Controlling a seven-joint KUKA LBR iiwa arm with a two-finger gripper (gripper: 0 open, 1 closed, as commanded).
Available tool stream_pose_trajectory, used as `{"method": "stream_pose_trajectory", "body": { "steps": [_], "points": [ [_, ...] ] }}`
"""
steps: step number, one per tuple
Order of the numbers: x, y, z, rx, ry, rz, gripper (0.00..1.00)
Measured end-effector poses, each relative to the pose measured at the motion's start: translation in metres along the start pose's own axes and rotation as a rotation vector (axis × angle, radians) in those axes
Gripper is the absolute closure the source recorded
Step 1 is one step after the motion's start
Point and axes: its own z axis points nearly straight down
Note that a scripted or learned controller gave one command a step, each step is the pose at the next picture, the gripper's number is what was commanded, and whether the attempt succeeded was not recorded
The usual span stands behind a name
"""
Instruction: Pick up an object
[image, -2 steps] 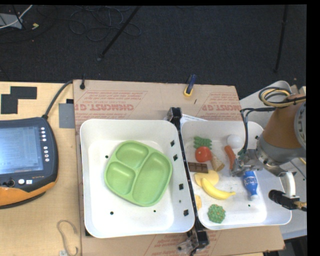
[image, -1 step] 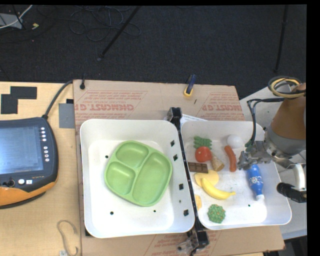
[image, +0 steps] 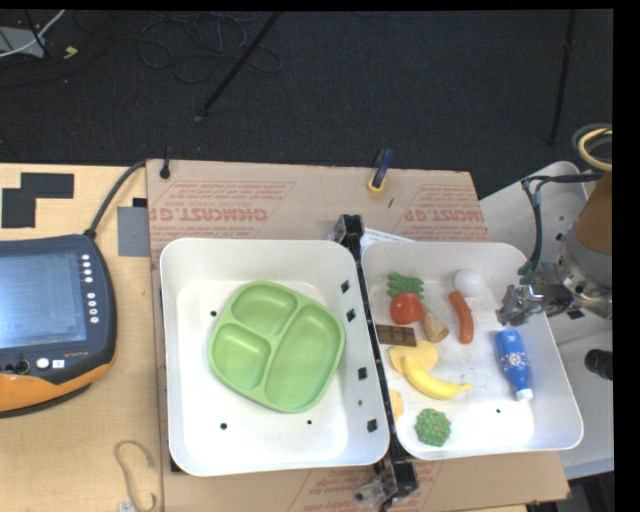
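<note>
The blue bottle (image: 512, 363) lies in the right bin (image: 560, 425) near its right wall, cap end toward the front. Just above it hovers the gripper (image: 516, 302) (whether its fingers are parted or closed, I cannot tell). Left of the bottle lie a sausage (image: 462, 315), banana (image: 432, 380) and broccoli (image: 433, 427). The left bin (image: 190, 420) holds a green divided plate (image: 277, 345).

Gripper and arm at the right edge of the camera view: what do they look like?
The gripper is a small metallic grey assembly with dark parts. Behind it sits a grey wrist with an orange-brown section above, and black cables loop around that part of the arm.
</note>
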Motion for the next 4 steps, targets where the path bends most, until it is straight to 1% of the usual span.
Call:
{"method": "stream_pose_trajectory", "body": {
  "steps": [1, 2, 3, 4],
  "points": [
    [-0.002, 0.0, -0.031, 0.002, 0.001, -0.005, 1.0],
    [0.045, -0.01, -0.039, 0.006, 0.004, -0.008, 1.0],
    [0.107, -0.019, -0.031, 0.009, 0.005, -0.009, 1.0],
    [0.169, -0.029, -0.032, 0.008, 0.005, -0.01, 1.0]
  ]
}}
